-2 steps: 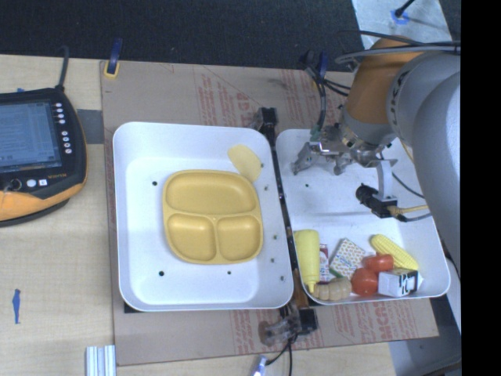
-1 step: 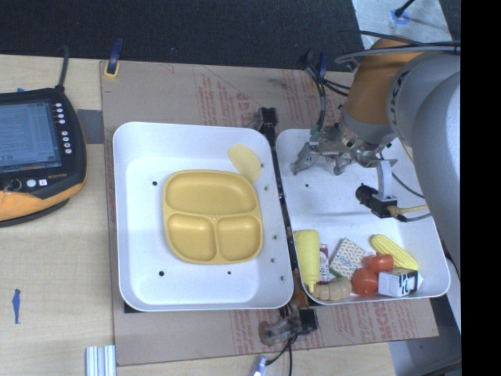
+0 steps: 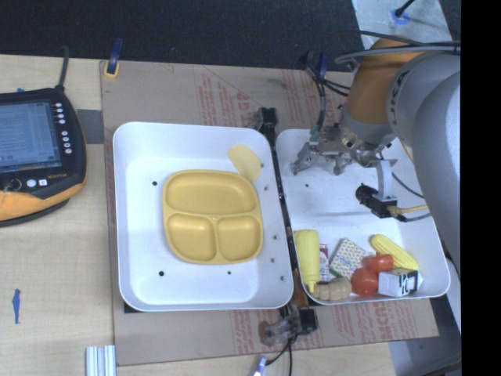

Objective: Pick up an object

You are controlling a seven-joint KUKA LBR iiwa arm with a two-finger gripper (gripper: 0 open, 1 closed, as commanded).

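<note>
My gripper (image 3: 321, 164) hangs over the far end of the right bin (image 3: 337, 202), its two fingers spread open with nothing between them. The loose objects lie at that bin's near end, well clear of the gripper: a yellow bottle (image 3: 307, 257), a patterned packet (image 3: 348, 257), a corn cob (image 3: 393, 251), a red tomato (image 3: 366, 279), a small white carton (image 3: 398, 283) and a pale lumpy piece (image 3: 333, 290). In the left bin (image 3: 137, 233) sit a yellow divided plate (image 3: 213, 214) and, at its far right corner, a pale yellow slice (image 3: 245, 161).
A tablet in an orange case (image 3: 35, 151) lies on the bench at far left. A black clamp (image 3: 268, 118) sits between the bins at the back. A black part on a cable (image 3: 377, 200) hangs over the right bin. The arm's grey body (image 3: 427, 116) looms at right.
</note>
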